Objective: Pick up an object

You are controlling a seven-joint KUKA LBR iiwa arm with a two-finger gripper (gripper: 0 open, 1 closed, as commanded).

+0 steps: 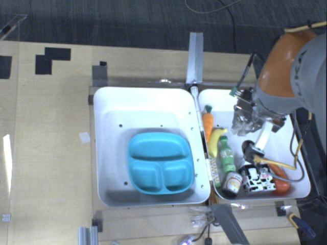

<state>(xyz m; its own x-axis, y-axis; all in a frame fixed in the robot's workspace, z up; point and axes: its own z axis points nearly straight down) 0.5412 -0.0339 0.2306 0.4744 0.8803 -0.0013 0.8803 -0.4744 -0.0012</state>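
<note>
My gripper hangs over the back middle of the right bin, just right of the banana. Below and left of it lie an orange carrot, a yellow banana and a green bottle along the bin's left wall. At the front of the bin sit a small round can, a black-and-white patterned box and a red-orange object. I see nothing gripped under the gripper.
The left bin holds a blue divided plate. A metal divider post stands behind the two bins. The grey and orange arm covers the right bin's back right corner.
</note>
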